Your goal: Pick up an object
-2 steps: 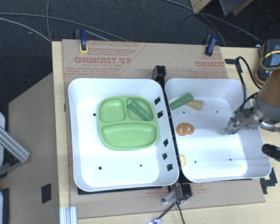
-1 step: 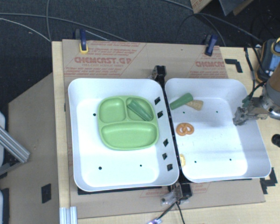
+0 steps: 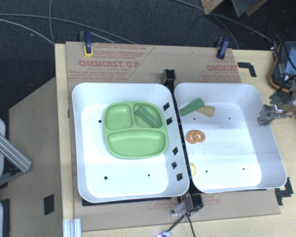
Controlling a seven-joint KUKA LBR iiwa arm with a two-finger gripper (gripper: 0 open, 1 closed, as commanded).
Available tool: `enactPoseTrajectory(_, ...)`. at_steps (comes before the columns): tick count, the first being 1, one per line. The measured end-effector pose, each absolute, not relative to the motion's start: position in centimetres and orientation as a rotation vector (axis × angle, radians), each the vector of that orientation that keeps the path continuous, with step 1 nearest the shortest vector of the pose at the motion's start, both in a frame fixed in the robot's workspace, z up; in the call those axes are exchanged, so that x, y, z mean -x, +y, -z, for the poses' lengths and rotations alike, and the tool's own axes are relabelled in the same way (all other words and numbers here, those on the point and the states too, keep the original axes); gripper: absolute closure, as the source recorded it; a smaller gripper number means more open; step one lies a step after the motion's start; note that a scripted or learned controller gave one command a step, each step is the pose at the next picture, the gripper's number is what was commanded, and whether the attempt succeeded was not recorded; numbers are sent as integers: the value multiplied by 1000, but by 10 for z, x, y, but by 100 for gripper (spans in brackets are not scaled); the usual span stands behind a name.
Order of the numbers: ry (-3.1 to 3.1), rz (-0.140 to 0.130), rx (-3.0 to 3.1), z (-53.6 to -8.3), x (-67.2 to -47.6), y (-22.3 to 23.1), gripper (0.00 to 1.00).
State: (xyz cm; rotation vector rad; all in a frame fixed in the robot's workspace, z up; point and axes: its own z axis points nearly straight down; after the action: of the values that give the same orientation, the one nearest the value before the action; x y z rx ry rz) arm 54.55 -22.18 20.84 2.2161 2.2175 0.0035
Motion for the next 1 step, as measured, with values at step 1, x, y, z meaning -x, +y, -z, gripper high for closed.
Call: enactPoseTrajectory(1, 2218, -4, -2216, -262, -537, -222, 100)
